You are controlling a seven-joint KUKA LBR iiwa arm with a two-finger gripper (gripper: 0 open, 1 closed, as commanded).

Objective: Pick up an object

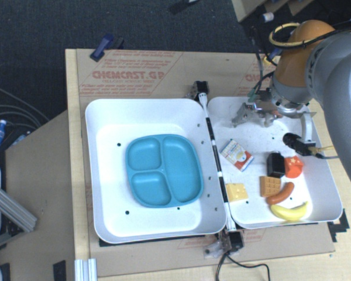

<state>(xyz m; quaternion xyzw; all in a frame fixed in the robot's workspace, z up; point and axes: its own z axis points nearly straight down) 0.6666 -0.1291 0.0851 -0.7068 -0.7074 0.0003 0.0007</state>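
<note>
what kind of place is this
Probably a robotics lab test bench: a grey arm with an orange band reaches over two shallow white bins, loose cables trail across the dark carpet, and toy food like a yellow banana.

Toy foods (281, 186) loose, right bin (324, 183)

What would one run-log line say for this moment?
gripper: over right bin's far end | holding: nothing visible | banana, sausage: near end | left bin: blue tray
</note>
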